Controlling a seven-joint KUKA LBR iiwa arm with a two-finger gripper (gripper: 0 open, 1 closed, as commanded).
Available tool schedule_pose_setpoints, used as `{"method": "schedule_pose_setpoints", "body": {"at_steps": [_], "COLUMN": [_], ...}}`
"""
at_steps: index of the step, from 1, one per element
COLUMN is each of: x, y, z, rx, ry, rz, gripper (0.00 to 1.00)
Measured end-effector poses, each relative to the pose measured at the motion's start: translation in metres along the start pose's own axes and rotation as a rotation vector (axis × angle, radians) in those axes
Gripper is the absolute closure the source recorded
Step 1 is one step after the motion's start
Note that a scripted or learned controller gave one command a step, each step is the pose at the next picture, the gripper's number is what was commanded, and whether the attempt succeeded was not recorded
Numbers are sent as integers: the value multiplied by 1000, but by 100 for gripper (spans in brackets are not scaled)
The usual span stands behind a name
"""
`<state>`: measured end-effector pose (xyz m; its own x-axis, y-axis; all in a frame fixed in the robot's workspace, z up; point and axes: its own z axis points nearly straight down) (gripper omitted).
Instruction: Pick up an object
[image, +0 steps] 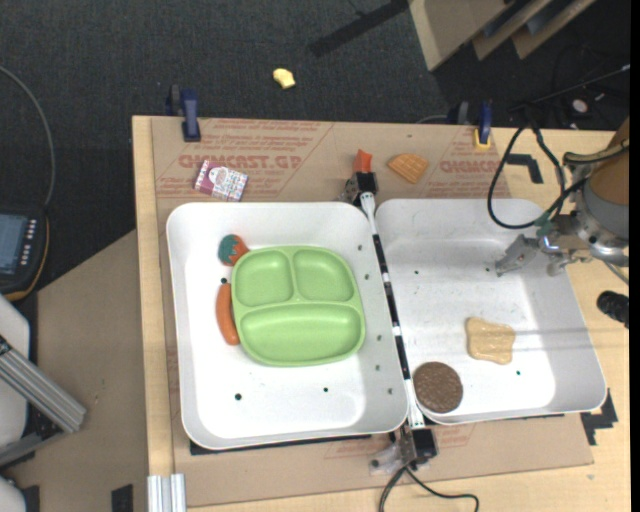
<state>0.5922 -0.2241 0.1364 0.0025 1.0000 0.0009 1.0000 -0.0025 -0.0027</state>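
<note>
The right bin (560, 300) holds a tan, bread-like slice (490, 340) near its middle and a round brown patty (438, 386) at its front left corner. My gripper (530, 256) hangs over the back right part of this bin, up and to the right of the tan slice, and I see nothing in it. In the left bin (200, 300) lies a green divided plate (297, 305). An orange sausage-shaped piece (227, 313) rests along the plate's left edge, and a small green and red piece (232, 248) sits at its back left corner.
On the cardboard behind the bins lie a tan waffle piece (407, 166), a small pink and white packet (221, 179) and an orange-tipped tool (362, 176). Blue clamps (187, 112) grip the back edge. A black cable (505, 180) loops above the right bin.
</note>
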Motion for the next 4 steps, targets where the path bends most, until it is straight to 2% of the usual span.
{"method": "schedule_pose_setpoints", "body": {"at_steps": [1,2,3,4], "x": [48,10,92,44], "y": [-48,6,-36,-67], "z": [55,51,-33,33], "rx": [5,-7,-7,5], "ry": [4,-3,2,0], "rz": [-3,-4,-9,3], "gripper": [0,0,0,0]}}
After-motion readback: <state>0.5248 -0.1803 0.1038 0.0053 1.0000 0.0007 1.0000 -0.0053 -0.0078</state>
